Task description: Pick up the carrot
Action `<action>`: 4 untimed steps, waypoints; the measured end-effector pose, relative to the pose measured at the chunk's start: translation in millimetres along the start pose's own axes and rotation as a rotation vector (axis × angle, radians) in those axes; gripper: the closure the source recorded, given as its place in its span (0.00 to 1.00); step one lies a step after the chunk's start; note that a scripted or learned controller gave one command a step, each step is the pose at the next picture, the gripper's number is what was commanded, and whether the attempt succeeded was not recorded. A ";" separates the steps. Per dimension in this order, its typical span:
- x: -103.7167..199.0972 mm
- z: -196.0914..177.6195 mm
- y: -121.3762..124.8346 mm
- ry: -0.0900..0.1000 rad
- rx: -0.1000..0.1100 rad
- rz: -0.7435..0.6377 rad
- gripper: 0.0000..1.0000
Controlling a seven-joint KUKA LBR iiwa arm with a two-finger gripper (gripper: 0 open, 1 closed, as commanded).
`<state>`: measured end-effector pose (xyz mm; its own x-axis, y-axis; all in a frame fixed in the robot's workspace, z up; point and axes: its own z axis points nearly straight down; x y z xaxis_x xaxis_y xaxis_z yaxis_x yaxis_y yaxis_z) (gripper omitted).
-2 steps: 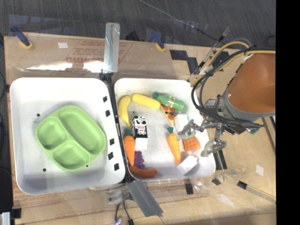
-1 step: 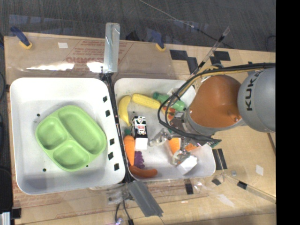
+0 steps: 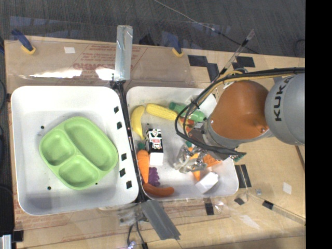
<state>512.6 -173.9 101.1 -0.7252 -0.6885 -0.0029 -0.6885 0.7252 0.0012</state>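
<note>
Arm: your grey arm (image 3: 285,108) reaches in from the right, its orange band (image 3: 239,110) hanging over the right bin.
Gripper: you see it (image 3: 193,160) low in the right bin's near-right part, amid clutter; you cannot tell how its jaws stand.
Carrot: your target (image 3: 142,163) lies along the right bin's left wall, near side, well apart from the gripper.
Right bin (image 3: 166,93): you also have a banana (image 3: 137,121) at the far left, a corn cob (image 3: 161,111) beside it, a small black-and-white carton (image 3: 154,140), a purple piece (image 3: 153,176), a brown sausage (image 3: 158,191) at the near edge, and a white block (image 3: 207,181).
Left bin (image 3: 26,108): you have a green divided plate (image 3: 78,152), three compartments.
</note>
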 end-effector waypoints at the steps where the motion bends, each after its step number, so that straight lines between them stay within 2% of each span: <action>1: -38.8 -114.2 50.1 0.000 0.006 -0.353 1.00; 2: 24.1 -99.5 26.1 0.004 0.000 -0.691 1.00; 3: 34.8 -2.2 18.1 0.002 -0.009 -0.718 1.00; 4: 34.2 -4.1 17.0 0.001 -0.005 -0.719 0.00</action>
<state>476.1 -185.2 105.1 -0.0926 -0.9957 -0.0035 -0.9957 0.0926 0.0041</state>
